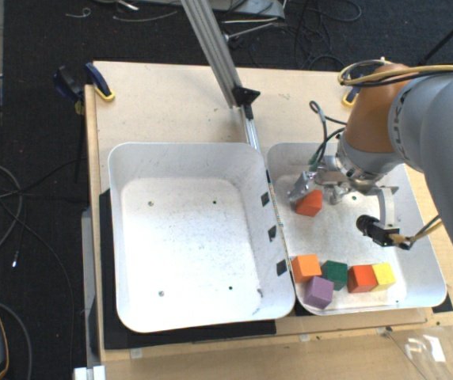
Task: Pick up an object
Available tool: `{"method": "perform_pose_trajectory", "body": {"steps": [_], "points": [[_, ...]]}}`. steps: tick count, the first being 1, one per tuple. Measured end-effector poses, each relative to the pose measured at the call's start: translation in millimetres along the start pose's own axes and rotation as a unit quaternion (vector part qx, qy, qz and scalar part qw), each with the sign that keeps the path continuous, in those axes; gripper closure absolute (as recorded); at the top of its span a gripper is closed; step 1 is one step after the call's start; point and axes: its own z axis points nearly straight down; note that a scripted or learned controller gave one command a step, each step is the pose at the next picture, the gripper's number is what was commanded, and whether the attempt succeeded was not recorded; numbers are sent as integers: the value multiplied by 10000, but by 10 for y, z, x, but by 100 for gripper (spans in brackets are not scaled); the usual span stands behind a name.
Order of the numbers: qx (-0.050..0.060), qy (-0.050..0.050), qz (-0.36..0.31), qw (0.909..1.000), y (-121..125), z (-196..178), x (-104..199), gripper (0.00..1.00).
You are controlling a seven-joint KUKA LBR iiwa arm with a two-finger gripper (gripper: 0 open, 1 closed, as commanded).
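Gripper: it hangs low over the upper part of the right bin, at the end of the grey arm; the metal fingers are partly hidden under the wrist, and I cannot tell from here whether they are parted or closed, or whether they grasp anything.
Red-orange block: it sits just beneath and in front of the gripper, right up against its tip; whether it is lifted off the bin floor or resting on it I cannot make out.
Arm: it comes in from the right, the orange band bulging above the wrist, with cables looping around it.
Right bin: white and shallow; along its near edge lies a cluster of blocks.
Orange block: leftmost of the cluster, touching the purple block below it.
Green block: between the orange block and the red block.
Yellow block: right end of the row, tight against the red block.
Left bin: white, its floor speckled with dark flecks.
Bench: pale wood, with a blue and yellow clamp at its far left corner.
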Motion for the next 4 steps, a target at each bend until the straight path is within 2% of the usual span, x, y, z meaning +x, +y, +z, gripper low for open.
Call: {"method": "perform_pose_trajectory", "body": {"steps": [1,2,3,4], "points": [[-19,-1,3,10000,18,-102,-6,100],[-41,-4,5,10000,-534,-26,-24,100],[-56,0,-40,10000,-472,-1043,447,100],[-26,14,-61,10000,-149,-995,1233,100]]}}
